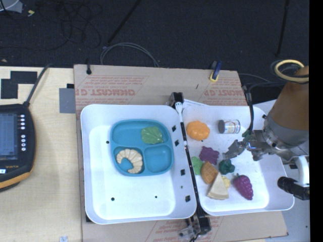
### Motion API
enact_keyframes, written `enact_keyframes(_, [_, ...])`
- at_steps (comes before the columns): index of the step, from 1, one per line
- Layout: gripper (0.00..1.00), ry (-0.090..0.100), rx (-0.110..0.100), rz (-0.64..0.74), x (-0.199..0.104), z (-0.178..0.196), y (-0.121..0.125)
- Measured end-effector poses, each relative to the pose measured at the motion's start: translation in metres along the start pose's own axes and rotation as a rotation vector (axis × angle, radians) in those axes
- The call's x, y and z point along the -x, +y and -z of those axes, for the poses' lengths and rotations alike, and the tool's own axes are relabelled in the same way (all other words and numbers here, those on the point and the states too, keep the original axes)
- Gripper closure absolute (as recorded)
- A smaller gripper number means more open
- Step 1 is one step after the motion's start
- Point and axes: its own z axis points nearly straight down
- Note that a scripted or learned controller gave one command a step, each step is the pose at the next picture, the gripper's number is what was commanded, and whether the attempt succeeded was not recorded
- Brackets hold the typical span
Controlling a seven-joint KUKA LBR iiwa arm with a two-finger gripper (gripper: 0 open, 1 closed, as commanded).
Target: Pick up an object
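Hand [233,150] above dark green toy [225,166], finger state unclear.
Toy looks light, rigid, slippery; grip its middle.

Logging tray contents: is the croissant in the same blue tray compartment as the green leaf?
No: the croissant lies in the blue tray's lower-left compartment, the green leaf in its top one.

We count two white bins: left bin [96,185], right bin [262,200]; one blue tray [166,160] holding two toy foods; seven toy foods and one jar [229,127] in the right bin.
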Motion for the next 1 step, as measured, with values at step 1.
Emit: enact_keyframes(1, [0.0,0.005,0.005,-0.003,0.0173,-0.1263,0.0031])
